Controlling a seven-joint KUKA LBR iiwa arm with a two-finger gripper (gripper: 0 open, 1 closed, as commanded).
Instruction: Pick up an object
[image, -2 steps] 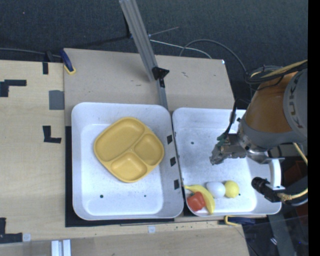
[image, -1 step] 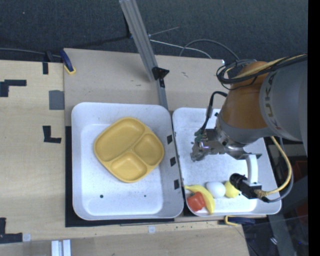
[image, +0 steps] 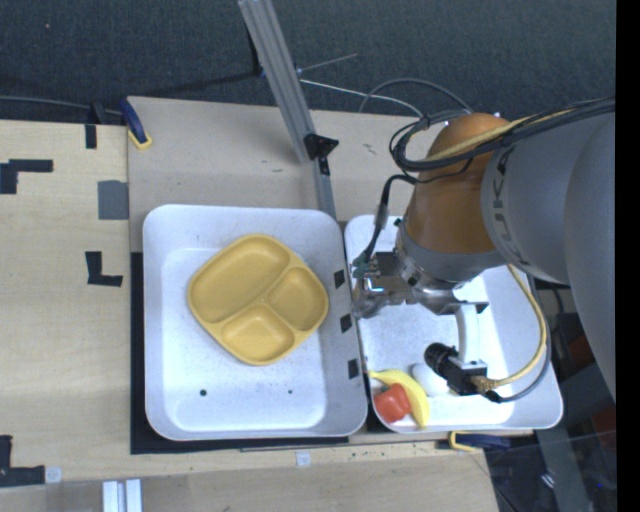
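A yellow divided plate (image: 259, 297) lies in a white bin (image: 170, 330) (faintly speckled); the orange-banded arm (image: 520, 200) is grey.

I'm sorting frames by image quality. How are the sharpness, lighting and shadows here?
In the camera view, light is even and soft, with no hard glare on the white bins; the yellow tray is fairly sharp with only a faint shadow; the arm looks soft and shades the right bin beneath it.
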